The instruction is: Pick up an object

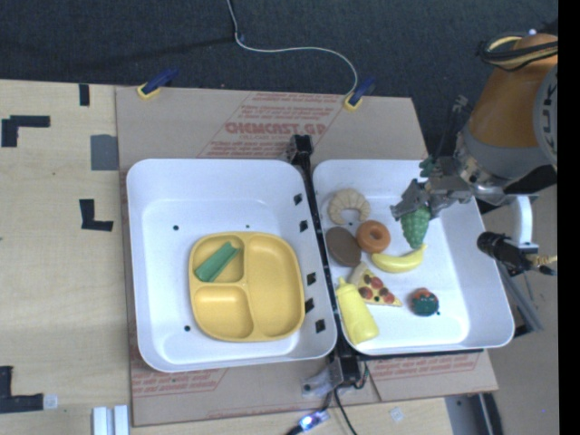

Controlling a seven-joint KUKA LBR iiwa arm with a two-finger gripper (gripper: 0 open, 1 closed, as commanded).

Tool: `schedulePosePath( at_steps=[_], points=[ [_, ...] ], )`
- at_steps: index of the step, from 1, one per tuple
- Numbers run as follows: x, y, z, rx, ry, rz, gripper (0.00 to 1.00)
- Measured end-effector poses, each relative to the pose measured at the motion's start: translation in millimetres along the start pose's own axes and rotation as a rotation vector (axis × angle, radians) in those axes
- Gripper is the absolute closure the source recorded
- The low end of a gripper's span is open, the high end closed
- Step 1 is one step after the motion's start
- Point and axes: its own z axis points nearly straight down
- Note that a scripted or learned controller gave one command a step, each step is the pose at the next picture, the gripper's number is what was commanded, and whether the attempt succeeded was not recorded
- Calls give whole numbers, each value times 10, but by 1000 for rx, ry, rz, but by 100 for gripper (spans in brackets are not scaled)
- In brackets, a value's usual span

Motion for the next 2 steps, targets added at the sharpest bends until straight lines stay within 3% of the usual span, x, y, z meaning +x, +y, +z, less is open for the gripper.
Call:
schedulePosePath(
  at_steps=[2],
  points=[
    [627,-842,-93,1,1,-1,100]
  ],
)
